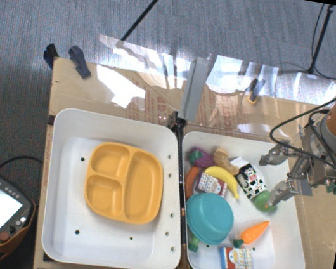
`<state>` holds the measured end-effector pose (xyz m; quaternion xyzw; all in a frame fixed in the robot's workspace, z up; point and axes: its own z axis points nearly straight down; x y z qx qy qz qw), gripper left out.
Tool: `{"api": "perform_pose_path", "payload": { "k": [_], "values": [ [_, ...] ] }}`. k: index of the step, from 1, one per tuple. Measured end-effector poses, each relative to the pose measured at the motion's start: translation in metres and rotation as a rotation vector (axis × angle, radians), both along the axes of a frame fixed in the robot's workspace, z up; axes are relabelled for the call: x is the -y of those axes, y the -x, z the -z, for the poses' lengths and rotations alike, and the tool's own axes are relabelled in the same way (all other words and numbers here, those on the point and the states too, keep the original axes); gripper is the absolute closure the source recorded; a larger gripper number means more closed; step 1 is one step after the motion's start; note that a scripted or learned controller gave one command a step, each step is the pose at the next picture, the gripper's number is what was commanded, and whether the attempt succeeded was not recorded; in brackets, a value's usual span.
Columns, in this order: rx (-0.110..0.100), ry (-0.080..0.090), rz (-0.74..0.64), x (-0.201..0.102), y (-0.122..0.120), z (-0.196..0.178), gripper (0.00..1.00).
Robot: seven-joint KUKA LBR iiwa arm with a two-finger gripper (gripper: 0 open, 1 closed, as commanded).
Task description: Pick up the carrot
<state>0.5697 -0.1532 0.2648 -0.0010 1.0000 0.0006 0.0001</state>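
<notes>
Camera view shows the carrot (254, 233) lying in the right bin (290, 265), toward its near right part, its orange body slanting up to the right and its green top pointing down-left toward the teal bowl (209, 217). The carrot lies free, touched by nothing I can make out, with bare white floor on its right side. The claw (279, 197) hangs farther back in the same bin, over a small green thing (264, 202) by the right wall, and I cannot tell from this slant how it is set; nothing is seen in its grasp. I judge the task to be at the approach step, with the pick not yet made: the next move calls for bringing the claw toward the near side of the bin until it stands over the carrot, turning it to cross the slanted body, then descending. The bowl close by the green top and the small carton (236, 259) just in front leave little room on those sides, so the open side by the wall looks the better one. Around these, the right bin also holds a banana (225, 177), a cow-print carton (251, 180), a red-labelled packet (210, 184), a purple piece (198, 157) and a tan piece (223, 158). The left bin (55, 227) holds a yellow tray (124, 183) with three compartments. Both bins sit side by side on the tabletop (117, 93).
</notes>
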Motion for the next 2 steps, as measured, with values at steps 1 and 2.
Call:
{"api": "perform_pose_path", "payload": {
  "k": [1,2],
  "values": [
    [-0.014,-0.006,-0.1,0.047,0.026,0.126,0.0],
    [0.012,0.004,-0.128,0.048,0.05,0.173,0.0]
  ]
}}
